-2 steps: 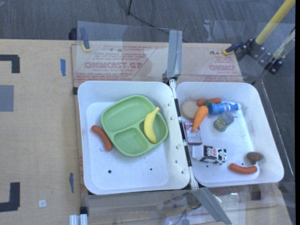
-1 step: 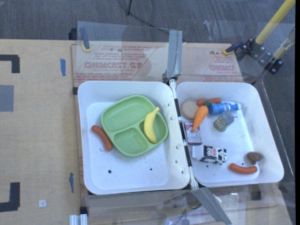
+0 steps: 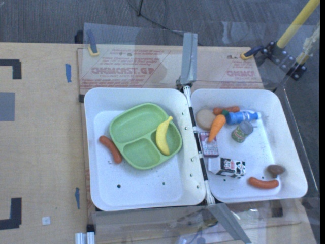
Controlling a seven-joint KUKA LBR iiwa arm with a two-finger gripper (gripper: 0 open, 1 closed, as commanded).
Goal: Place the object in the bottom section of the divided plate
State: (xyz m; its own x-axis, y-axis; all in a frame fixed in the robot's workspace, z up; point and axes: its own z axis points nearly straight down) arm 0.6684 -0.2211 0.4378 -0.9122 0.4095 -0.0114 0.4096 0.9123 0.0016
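I read the bench left to right. The left bin holds one sausage lying on the bin floor just beside the green divided plate. One plate, three sections. One banana lies in the plate's right-hand section, tip resting on the rim.

The right bin holds: one tan round piece, one carrot, one pink packet, one blue bottle, one small can, one black-and-white carton, one second sausage, one brown lump.

Gripper state: I cannot tell.
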